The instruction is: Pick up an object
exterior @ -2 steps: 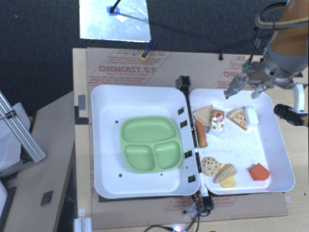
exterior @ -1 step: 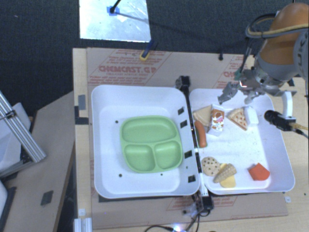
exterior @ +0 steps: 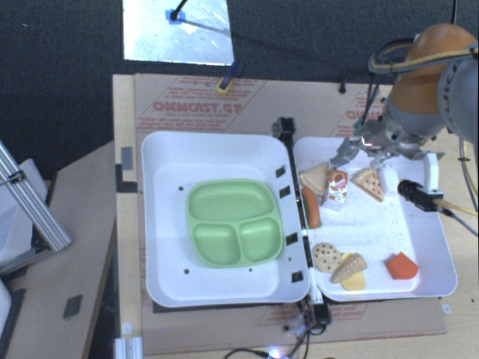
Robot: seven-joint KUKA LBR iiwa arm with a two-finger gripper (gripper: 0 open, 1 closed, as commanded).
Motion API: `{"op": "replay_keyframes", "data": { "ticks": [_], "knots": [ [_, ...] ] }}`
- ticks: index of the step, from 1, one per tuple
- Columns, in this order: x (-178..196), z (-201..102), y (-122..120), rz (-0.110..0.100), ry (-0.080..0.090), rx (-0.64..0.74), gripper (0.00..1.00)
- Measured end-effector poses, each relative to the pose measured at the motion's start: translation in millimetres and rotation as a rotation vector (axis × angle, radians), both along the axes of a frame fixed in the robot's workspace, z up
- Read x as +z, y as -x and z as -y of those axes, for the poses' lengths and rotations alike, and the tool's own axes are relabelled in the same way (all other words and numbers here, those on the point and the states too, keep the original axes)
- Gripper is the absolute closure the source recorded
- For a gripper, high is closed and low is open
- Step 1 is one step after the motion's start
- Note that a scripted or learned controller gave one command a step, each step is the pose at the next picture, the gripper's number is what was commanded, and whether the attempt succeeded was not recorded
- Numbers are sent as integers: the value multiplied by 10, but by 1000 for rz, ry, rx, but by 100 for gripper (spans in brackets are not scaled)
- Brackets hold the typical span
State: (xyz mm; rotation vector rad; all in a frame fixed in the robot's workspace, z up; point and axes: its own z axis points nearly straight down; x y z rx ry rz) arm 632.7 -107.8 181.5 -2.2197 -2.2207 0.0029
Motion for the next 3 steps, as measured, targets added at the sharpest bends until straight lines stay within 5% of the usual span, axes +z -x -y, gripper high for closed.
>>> {"op": "replay_keyframes", "data": {
  "ticks": [2, 3],
  "knots": [
    [-930, -50, -2, 8, -3, 0, 0],
    [-793, -13, -19, 18, 4, -2, 100]
  ]
}}
